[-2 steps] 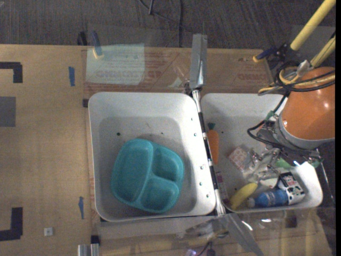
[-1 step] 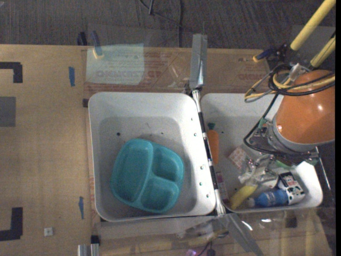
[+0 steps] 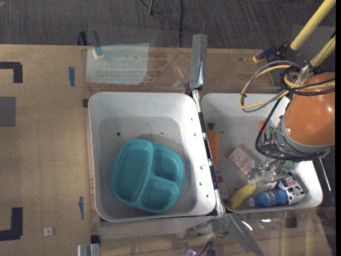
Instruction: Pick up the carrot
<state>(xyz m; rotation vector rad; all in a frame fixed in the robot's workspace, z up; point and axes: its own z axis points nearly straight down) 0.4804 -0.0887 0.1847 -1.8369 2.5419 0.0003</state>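
Two shallow white bins side by side on wooden bench. Left bin holds teal plastic divided plate. Right bin: orange carrot with green top lying along left wall, untouched. Gripper low over clutter at right, near yellow banana, blue bottle, pink-patterned packet.

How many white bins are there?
2. The left bin holds a teal divided plate. The right bin holds the carrot against its left wall.
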